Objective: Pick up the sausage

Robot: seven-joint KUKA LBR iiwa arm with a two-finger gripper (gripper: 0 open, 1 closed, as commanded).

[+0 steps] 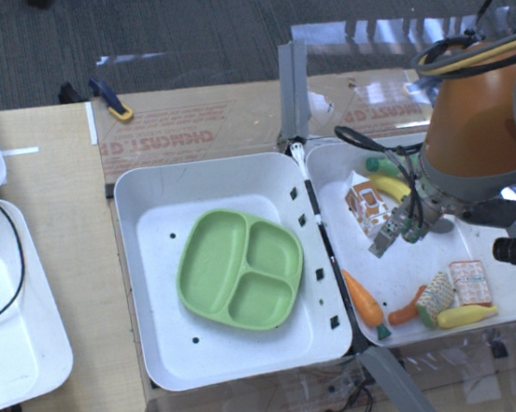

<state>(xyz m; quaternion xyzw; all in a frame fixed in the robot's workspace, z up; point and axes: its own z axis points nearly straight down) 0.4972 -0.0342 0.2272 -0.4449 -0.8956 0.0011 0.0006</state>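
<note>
1. Well to the left of the gripper, a light green plastic plate with three compartments (238, 269) lies in the left shallow white bin (138, 263).
2. An orange toy carrot with a green end (365, 299) lies in the right shallow white bin (408, 270), left of the gripper and nearer the view's bottom edge.
3. A white and orange printed packet (367, 207) sits just beside the gripper, on its upper left.
4. The grey two-finger gripper (385, 238) hangs over the right bin; I cannot tell whether it is apart or together.
5. The short reddish-orange sausage (404, 313) lies apart from the gripper, toward the bottom edge, between the carrot and a pale wedge-shaped block (435, 299).
6. To the gripper's lower right lie a red-patterned white box (471, 282) and a yellow toy banana (463, 317).
</note>
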